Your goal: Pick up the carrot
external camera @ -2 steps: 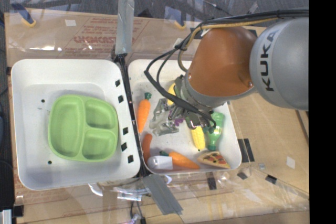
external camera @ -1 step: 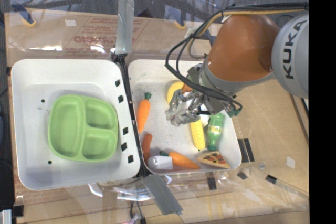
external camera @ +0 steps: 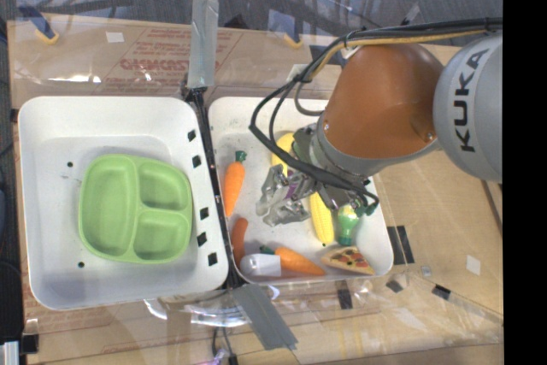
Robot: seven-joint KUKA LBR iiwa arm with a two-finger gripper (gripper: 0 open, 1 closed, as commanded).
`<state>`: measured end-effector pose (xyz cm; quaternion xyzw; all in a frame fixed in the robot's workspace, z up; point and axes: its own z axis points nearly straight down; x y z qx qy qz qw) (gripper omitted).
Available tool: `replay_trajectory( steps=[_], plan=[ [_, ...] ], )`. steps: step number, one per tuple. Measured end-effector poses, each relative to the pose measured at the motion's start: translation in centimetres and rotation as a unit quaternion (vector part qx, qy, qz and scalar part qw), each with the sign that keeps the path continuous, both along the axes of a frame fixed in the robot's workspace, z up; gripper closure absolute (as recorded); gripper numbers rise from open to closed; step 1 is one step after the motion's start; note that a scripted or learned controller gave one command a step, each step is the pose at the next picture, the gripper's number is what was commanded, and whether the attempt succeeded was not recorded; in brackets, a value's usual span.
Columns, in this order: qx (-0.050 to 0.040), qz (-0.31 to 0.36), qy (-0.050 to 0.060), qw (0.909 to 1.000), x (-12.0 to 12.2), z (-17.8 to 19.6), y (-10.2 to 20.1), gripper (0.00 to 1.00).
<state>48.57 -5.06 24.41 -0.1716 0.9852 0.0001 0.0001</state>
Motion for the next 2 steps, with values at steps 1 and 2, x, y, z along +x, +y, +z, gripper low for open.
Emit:
replay_trajectory(
  steps=[1, 2],
  plan=[
    [-0.0003, -0.026, 0.0, 0.9997, 0.5, -0.4, 0.0, 1.0],
    [-0.0001, -0.014, -0.002, 0.9999, 0.7, 1.2, 3.9, 1.0]
  ],
)
